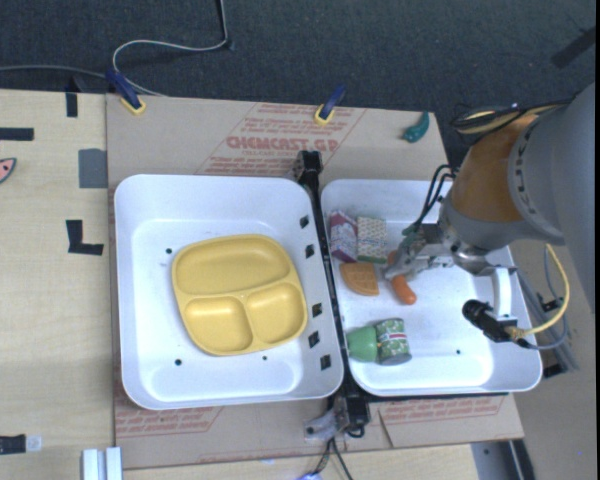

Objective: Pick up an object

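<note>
Bench: light wood top (pixel 40 298) with black tape marks at the left; a brown cardboard sheet (pixel 270 138) with red print lies under both bins.
Room: dark carpet (pixel 380 28) runs along the top; a thin cable (pixel 170 46) loops across it down to the cardboard edge.
Clips: two yellow-and-blue clamps (pixel 329 108) pin the cardboard's top edge; a small teal piece (pixel 416 127) lies near its top right corner.
Left bin: white bin (pixel 140 268) holds a yellow divided tray (pixel 240 293), three compartments, lying flat near the middle.
Right bin: white bin (pixel 450 358) holds four things, clustered toward its left half.
Pouch: a crinkled printed packet (pixel 363 236) lies at upper left, against the divider side.
Orange slab: a flat orange piece (pixel 360 277) lies just below the packet.
Carrot: a small orange-red piece (pixel 405 290) lies just right of the slab.
Can: a green can (pixel 379 341) lies on its side, low in the bin, well apart from the rest.
Arm: grey, with an orange band (pixel 485 173), reaching in from the right over the right bin.
Gripper: gripper (pixel 408 258) is low over the bin, tips just above the carrot and beside the slab; cannot tell if the fingers are apart or together, and nothing is seen between them.
</note>
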### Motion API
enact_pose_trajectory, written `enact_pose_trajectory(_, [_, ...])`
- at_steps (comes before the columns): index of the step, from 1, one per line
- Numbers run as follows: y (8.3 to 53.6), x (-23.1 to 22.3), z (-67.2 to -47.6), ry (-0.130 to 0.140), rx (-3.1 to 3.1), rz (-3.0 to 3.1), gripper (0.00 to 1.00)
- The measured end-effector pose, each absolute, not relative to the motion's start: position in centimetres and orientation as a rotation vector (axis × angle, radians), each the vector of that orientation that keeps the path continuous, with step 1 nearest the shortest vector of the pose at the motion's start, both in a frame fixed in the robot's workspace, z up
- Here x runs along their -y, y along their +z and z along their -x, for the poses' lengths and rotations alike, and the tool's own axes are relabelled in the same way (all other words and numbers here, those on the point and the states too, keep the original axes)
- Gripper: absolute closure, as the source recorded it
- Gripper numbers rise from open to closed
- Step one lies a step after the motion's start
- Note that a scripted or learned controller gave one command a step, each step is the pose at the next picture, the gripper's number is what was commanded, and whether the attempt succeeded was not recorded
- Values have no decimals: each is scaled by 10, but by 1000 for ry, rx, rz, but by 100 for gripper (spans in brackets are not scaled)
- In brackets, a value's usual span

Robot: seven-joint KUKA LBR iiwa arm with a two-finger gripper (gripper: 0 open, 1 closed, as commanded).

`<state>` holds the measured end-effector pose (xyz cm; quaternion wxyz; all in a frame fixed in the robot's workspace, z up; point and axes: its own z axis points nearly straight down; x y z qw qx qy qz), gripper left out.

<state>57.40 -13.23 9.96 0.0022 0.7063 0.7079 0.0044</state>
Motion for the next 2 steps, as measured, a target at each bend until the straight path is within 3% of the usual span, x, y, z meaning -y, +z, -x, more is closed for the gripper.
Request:
enact_pose_trajectory(1, [231,104,-516,1,-2222,-2219,100])
enact_pose_trajectory(2, [258,19,-484,-1,-2225,-2219,100])
